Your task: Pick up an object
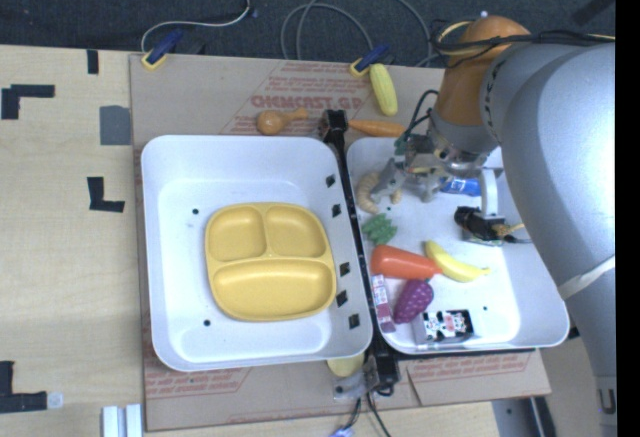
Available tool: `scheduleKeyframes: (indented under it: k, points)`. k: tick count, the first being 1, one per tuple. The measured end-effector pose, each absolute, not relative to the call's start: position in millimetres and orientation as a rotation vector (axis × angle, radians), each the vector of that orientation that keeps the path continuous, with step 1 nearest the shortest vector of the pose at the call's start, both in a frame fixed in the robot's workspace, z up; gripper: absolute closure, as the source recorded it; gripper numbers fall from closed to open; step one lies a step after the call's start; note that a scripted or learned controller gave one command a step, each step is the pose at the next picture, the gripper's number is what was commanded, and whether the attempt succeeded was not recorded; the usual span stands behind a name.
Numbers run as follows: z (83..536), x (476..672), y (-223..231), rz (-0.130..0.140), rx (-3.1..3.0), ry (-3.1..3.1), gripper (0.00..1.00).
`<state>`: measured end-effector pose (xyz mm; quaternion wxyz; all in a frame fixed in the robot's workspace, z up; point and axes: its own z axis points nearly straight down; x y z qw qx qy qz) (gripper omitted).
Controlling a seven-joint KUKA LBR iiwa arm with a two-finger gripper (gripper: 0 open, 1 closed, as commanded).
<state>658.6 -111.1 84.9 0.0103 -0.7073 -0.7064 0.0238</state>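
My gripper (412,173) hangs low over the far left part of the right bin (530,310). A tan toy (374,188) lies just to its left, close to it or touching it; I cannot tell which. A small blue item (462,186) lies just to the gripper's right. Nearer the front lie a green leafy piece (380,228), an orange carrot (404,263), a yellow banana (456,264), purple grapes (413,300), a pink bar (382,296) and a black-and-white carton (446,325).
The left bin (170,185) holds a yellow divided plate (270,260). On the cardboard behind the bins lie a corn cob (383,89), a wooden piece (274,122) and an orange stick (376,128). A black divider (345,215) runs between the bins.
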Motion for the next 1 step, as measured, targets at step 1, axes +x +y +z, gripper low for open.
scheduleKeyframes:
  k: [1]
  points:
    - [84.8, 658.8, -111.3, 0.073, -2.207, -2.205, 0.0]
